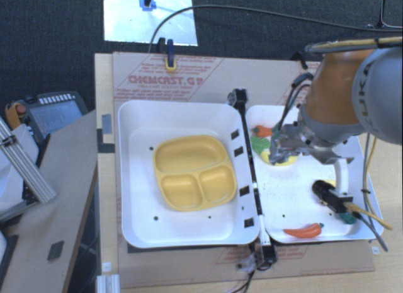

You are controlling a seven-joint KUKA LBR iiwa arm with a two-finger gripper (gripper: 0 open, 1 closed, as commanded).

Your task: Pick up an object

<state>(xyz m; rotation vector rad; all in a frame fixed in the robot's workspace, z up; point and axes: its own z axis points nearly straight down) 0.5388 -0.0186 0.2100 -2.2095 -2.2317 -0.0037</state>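
Red pepper (303,230) lies low right in the right bin (296,200); the gripper (281,151) hovers over crowded toys (264,142) upper left, risking a glancing, missed grasp.

A pale wooden bench (106,178) carries a cardboard sheet (189,77) printed in red. On that sheet two shallow white bins sit side by side, touching: the left bin (135,159) and the right bin (296,213). A yellow clamp (170,65) grips the sheet's far edge.
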